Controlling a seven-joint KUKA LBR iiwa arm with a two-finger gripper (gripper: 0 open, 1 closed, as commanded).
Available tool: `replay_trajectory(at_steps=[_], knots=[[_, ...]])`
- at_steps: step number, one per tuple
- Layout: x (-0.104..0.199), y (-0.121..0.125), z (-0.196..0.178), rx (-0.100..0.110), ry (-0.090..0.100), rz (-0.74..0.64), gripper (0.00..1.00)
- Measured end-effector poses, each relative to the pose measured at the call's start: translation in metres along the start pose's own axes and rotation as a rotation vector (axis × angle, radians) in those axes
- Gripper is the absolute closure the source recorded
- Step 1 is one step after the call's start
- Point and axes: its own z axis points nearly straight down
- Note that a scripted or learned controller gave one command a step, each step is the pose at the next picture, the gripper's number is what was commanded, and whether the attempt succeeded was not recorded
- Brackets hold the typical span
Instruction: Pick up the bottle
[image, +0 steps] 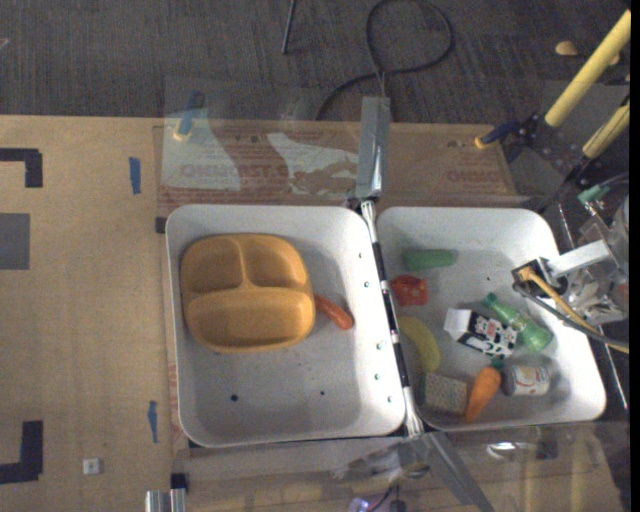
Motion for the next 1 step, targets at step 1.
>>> replay_trajectory(at_steps=[1], knots=[[0.0144,-0.0392,0.0792,0.003,-0.001,-0.122,1.00]])
